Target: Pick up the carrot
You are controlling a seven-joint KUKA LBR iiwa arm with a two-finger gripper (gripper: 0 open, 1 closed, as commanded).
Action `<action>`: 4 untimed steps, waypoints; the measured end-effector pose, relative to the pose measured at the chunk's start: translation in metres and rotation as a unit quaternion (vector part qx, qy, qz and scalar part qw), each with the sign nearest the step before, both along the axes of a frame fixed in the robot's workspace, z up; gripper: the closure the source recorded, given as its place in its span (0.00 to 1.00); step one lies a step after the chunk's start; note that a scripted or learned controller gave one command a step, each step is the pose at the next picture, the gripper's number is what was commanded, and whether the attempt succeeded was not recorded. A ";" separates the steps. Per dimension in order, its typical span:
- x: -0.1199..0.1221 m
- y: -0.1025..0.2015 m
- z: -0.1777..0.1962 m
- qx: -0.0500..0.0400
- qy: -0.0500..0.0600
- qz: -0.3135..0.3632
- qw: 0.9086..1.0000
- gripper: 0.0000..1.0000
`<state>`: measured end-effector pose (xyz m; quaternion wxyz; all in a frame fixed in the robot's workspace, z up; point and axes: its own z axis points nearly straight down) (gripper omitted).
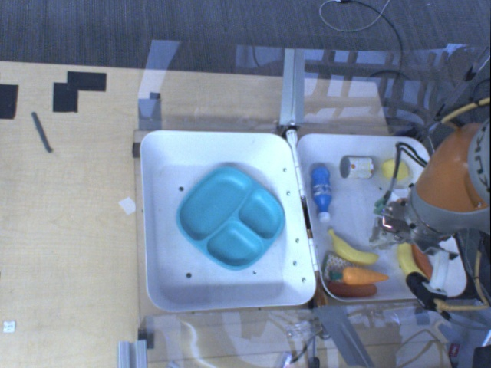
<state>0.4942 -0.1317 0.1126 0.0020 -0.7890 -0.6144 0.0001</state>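
Nearest the camera, at the front edge of the right bin (360,149), lies the carrot (364,276), orange, pointing toward the right. A dark red sausage-like item (354,290) touches it on the front side, against the bin's front wall. A small speckled object (334,267) sits at the carrot's left end, in the bin's front-left corner.

A banana (353,249) lies just behind the carrot, slanted. A blue bottle (321,191) lies along the bin's left wall, cap toward the front. A grey can (357,166) rests on its side near the back edge; a yellow lemon-like fruit (397,169) sits just right of it.

Arm enters from the right, orange band over the bin's right side. Tool (391,221) hangs above the bin's middle-right, behind and right of the carrot, apart from it. Finger opening: cannot tell; nothing seen gripped.

Another yellow item (404,257) and an orange-red one (420,259) lie near the front-right corner, partly hidden by the arm.

Left bin (161,282) carries a blue divided plate (231,217), three compartments, centred.
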 end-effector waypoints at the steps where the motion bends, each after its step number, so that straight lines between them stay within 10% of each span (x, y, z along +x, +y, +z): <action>1: -0.005 0.012 0.178 -0.002 -0.002 0.080 0.997 1.00; 2: 0.004 0.075 0.157 -0.002 0.000 -0.024 1.000 1.00; 3: -0.003 0.035 0.256 -0.003 -0.001 -0.128 0.992 1.00; 4: 0.000 0.053 0.241 -0.003 0.000 -0.313 0.950 1.00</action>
